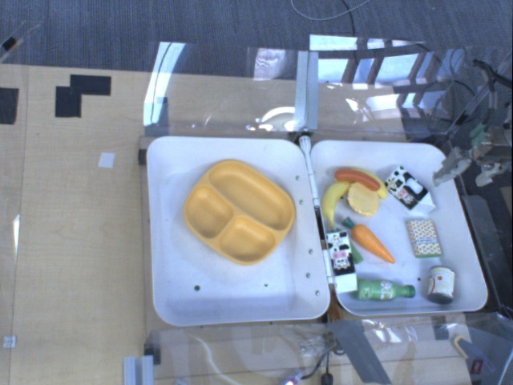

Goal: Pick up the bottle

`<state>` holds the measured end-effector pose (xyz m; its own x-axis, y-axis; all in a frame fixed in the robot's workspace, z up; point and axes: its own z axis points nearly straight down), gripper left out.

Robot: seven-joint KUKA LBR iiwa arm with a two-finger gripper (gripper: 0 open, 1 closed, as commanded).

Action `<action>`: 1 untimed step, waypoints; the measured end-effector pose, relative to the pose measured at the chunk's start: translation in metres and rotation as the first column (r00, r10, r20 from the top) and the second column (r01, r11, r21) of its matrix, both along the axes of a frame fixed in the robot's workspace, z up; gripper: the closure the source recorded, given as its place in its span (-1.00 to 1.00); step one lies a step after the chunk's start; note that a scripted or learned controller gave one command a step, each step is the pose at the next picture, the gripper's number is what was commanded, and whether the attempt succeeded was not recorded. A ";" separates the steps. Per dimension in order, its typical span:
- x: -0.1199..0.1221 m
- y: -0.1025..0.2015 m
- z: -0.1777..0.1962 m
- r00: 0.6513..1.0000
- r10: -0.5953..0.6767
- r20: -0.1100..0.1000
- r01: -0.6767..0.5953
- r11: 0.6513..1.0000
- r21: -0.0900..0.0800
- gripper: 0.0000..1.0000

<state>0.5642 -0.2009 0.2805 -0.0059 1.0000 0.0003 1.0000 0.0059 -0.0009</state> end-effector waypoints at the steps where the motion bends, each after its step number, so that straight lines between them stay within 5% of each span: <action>1: -0.022 -0.005 -0.062 0.999 0.053 0.000 -0.053 0.999 0.000 -1.00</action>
